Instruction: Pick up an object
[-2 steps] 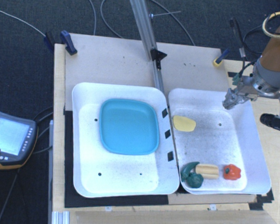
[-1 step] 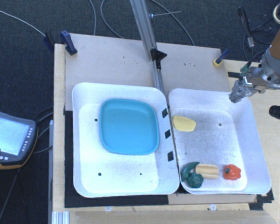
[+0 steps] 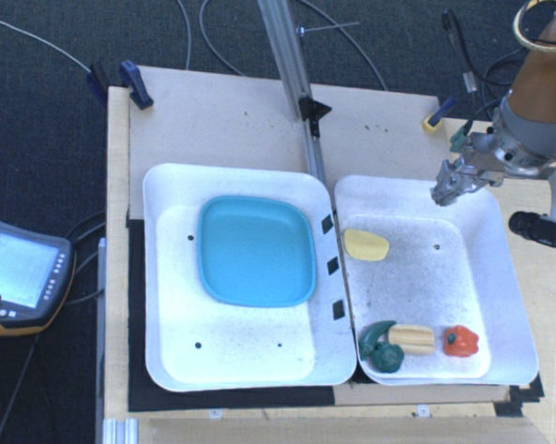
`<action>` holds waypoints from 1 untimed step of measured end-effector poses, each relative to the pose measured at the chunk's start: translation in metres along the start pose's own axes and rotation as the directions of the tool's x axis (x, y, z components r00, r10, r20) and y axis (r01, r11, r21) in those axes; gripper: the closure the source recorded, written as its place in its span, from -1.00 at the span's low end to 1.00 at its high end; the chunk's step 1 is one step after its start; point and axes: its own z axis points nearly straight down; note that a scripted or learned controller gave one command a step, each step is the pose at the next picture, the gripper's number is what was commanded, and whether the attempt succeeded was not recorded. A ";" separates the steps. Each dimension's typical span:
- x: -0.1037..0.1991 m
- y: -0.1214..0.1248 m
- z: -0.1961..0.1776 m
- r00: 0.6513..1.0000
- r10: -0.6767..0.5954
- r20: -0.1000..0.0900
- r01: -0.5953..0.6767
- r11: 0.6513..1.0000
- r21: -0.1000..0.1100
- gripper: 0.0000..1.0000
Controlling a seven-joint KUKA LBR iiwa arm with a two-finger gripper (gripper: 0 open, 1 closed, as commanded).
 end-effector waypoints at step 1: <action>0.058 -0.013 -0.007 1.000 -0.001 -0.001 0.001 1.000 0.001 1.00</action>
